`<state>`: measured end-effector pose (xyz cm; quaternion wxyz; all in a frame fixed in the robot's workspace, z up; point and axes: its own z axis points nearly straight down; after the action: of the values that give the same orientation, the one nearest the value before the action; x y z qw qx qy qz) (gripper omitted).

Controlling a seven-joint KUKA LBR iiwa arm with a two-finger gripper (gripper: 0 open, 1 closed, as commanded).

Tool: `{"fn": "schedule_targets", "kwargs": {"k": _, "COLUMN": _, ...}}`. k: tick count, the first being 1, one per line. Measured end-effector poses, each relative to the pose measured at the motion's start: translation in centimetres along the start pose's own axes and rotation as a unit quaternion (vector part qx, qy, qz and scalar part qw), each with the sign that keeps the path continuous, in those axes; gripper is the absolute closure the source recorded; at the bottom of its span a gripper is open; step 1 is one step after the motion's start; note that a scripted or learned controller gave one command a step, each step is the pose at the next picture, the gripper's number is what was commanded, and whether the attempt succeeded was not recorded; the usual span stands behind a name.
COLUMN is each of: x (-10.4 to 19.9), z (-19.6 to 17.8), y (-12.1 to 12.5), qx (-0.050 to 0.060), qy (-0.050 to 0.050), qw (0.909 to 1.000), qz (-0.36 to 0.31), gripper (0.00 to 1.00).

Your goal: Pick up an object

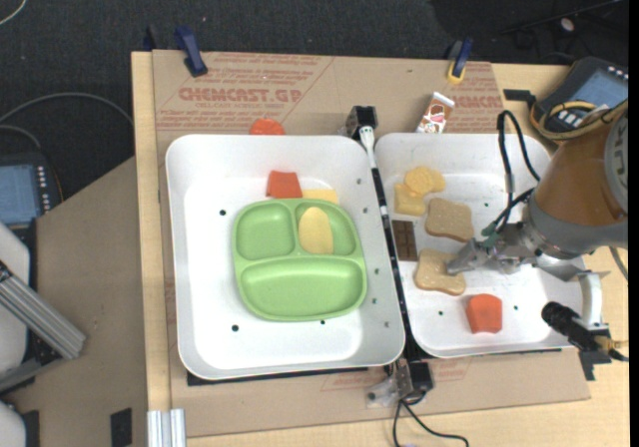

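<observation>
As I read overhead view, tool [469, 260] sits low in right white shallow bin [519, 151], tip just beside tan toast-shaped slice lying flat [437, 275]. Slice lies toward bin's left wall from tool, touching or nearly so; can't tell which. Can't tell tool's state: tip too small, blurred against slice. Second browner toast slice [448, 220] sits just above tool tip. Orange-red block [484, 313] below, apart. I judge tan slice nearest candidate; short shift left needed.
</observation>
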<state>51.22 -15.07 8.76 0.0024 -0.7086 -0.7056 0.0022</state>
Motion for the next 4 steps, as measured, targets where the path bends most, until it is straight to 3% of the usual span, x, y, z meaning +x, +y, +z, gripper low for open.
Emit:
{"fn": "schedule_targets", "kwargs": {"k": 1, "x": -0.6, "z": 0.0, "y": 8.7, "qx": -0.008, "qy": -0.002, "qw": 1.0, "qz": -0.004, "gripper": 0.0}}
{"fn": "schedule_targets", "kwargs": {"k": 2, "x": 4.4, "z": 0.0, "y": 1.5, "qx": -0.006, "qy": 0.0, "qw": 1.0, "qz": -0.001, "gripper": 0.0}}
{"fn": "schedule_targets", "kwargs": {"k": 3, "x": 1.3, "z": -5.4, "y": 10.6, "qx": -0.01, "qy": -0.003, "qw": 0.9999, "qz": -0.004, "gripper": 0.0}}
{"fn": "schedule_targets", "kwargs": {"k": 4, "x": 0.8, "z": -3.3, "y": -0.5, "qx": 0.002, "qy": 0.001, "qw": 1.0, "qz": 0.001, "gripper": 0.0}}
